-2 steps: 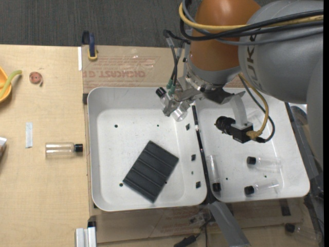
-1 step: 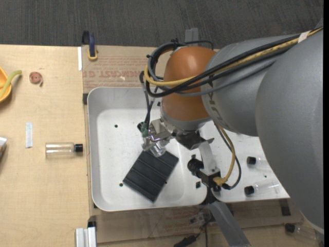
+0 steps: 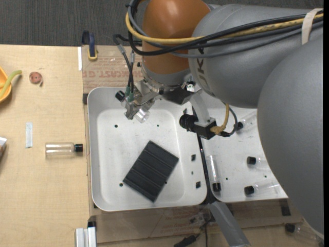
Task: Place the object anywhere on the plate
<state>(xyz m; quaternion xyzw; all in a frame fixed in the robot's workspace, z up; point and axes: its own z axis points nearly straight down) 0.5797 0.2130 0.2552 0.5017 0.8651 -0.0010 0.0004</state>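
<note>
A dark slab [image 3: 151,170] lay flat on the floor of the left bin [image 3: 103,138], in its lower middle part, turned at a slant so that one corner pointed toward the bin's near rim. It was a flat rectangle, black to charcoal, with faint parallel grooves running along its length that split the top face into several strips; its edges looked straight and its surface dull. Nothing touched it. The gripper [image 3: 138,112] hung over the upper part of the same bin, above and a little left of the slab and well apart from it, at the end of the arm [image 3: 241,50], whose orange band [image 3: 172,22] and black and yellow cables filled the upper middle of the view. Whether the gripper was open or closed could not be told, since its tip was small and partly hidden by the wrist hardware; nothing could be made out in its grasp. A few small dark specks dotted the bin floor around the slab. The right bin [image 3: 231,158] held several small dark pieces and was largely covered by the grey arm. On the wooden tabletop [image 3: 46,102] to the left of the bins lay a clear small bottle [image 3: 64,148] with a dark cap, on its side, near a small pale strip [image 3: 29,135], a little reddish disc [image 3: 35,77] and the edge of an orange dish [image 3: 4,85]
</note>
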